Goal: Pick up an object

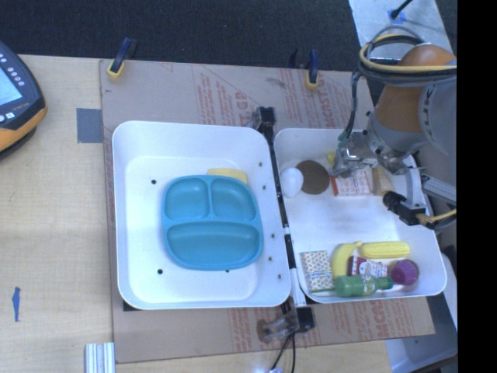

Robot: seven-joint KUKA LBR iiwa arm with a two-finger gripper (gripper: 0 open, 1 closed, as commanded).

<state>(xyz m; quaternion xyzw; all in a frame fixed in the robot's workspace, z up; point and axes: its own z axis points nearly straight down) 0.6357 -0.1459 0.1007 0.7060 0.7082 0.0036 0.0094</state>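
Camera view: looking down at a slant on a wooden tabletop [54, 231] with a cardboard sheet [233, 92] under two white bins.
Left bin [140, 286]: carries a blue divided plate [211, 222] near its middle, with a pale yellow piece [227, 175] just behind the plate's far edge.
Right bin [326, 212]: crowded along its far and near sides, bare in the middle.
Far side of right bin: white ball [291, 181] against the left wall, brown round piece [314, 177] just beside it, small red-and-white packet [353, 183] to the right of that.
Near side of right bin: small patterned box [316, 270], banana [342, 257], corn cob [384, 249], green bottle [356, 287] lying flat, purple round piece [404, 272], all close together.
Arm [408, 92]: grey with an orange band, reaching in from the right over the far side of the right bin.
Tool [347, 158]: low over the far side, just above the packet; spread or pressed together cannot be told, nothing seen between its tips.
Elsewhere: blue clamps [312, 62] on the cardboard's far edge, orange-rimmed device [15, 99] at far left.
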